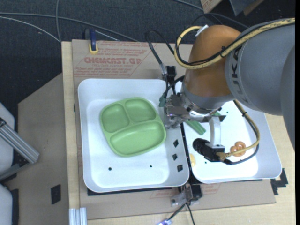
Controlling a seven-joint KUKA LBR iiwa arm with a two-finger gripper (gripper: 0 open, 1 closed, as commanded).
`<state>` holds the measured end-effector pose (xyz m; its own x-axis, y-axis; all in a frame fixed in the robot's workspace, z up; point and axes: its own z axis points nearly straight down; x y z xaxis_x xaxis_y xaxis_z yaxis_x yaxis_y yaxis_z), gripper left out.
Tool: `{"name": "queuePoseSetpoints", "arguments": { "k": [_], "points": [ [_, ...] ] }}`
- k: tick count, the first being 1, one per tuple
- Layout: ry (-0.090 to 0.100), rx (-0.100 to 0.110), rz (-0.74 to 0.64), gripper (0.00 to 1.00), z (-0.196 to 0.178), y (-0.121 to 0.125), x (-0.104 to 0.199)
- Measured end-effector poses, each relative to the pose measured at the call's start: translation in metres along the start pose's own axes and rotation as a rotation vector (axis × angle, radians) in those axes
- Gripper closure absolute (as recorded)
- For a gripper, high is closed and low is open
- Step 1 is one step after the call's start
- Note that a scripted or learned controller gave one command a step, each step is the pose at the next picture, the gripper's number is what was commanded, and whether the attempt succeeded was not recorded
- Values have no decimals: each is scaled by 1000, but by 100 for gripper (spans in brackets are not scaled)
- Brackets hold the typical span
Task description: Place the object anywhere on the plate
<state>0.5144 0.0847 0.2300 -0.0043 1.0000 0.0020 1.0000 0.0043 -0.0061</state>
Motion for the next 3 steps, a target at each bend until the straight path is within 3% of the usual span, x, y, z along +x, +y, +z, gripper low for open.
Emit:
{"name": "queuePoseSetpoints", "arguments": {
  "k": [1, 2, 3],
  "points": [
    [-1, 0, 5, 100, 14, -24, 5],
    [-1, -7, 3, 100, -5, -18, 11],
    [-1, -6, 5, 0, -4, -18, 11]
  ]
}}
